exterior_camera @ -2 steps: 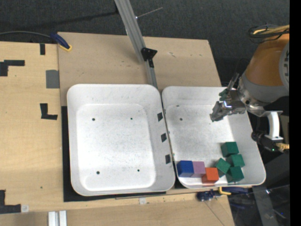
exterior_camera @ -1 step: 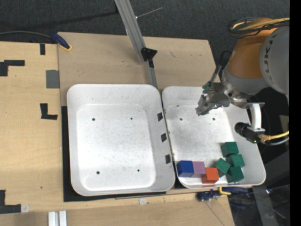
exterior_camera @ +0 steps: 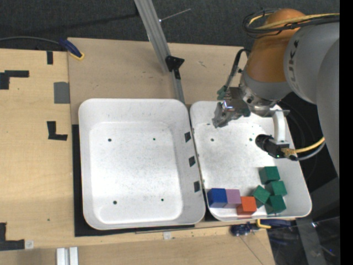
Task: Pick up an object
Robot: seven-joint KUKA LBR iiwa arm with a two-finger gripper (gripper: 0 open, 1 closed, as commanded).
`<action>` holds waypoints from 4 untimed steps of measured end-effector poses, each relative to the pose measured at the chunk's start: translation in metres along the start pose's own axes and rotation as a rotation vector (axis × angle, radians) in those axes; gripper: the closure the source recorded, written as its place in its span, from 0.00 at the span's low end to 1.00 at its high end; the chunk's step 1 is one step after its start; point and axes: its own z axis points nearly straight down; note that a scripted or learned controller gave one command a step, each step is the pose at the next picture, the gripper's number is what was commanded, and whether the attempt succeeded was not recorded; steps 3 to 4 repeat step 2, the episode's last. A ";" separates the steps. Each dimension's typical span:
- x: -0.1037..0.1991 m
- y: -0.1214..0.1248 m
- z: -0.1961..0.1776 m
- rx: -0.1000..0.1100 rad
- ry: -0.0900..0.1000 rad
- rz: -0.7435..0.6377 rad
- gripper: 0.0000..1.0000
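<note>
claw (exterior_camera: 223, 116) sits over the far left corner of the right bin (exterior_camera: 231, 148), low above the bin floor. fingers point down; whether they are apart or closed cannot be told from this angle, and nothing is seen between them. grey arm with its orange band (exterior_camera: 273, 48) comes in over the bin's far right corner.

objects all lie along the near edge of the right bin, well apart from the claw. blue block (exterior_camera: 217, 196) at the near left corner, touching the purple block (exterior_camera: 233, 196) on its right. orange block (exterior_camera: 247, 205) just beside the purple one, closer to the near rim. green blocks (exterior_camera: 271, 189) clustered at the near right corner, four pieces close together, some touching; the leftmost one is tilted and lies just beside the orange block.

left bin (exterior_camera: 135, 159) stands beside the right bin, rims touching along the middle of the tabletop (exterior_camera: 33, 159). black tape marks show on the tabletop's left part.
</note>
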 end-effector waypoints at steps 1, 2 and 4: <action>0.043 0.022 0.011 0.002 -0.001 0.001 1.00; 0.089 0.044 -0.001 -0.001 -0.001 0.001 1.00; 0.089 0.044 -0.001 -0.001 -0.001 0.001 1.00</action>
